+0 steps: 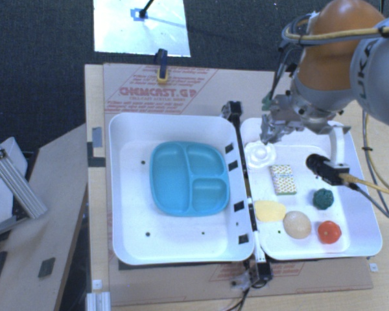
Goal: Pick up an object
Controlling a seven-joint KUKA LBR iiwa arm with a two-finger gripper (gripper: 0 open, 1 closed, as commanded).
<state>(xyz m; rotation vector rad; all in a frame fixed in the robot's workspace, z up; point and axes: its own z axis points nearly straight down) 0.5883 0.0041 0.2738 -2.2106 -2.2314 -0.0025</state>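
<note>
A robotics lab is shown. Two shallow white plastic bins (126,173) are clamped on a cardboard-covered counter (181,86). A grey, orange-banded arm (340,37) is mounted alongside.

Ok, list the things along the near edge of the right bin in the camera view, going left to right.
Yellow piece → tan egg-shaped thing → red ball. The dark green lump sits farther back, above the gap between the last two, so I leave it out of the row.
</note>
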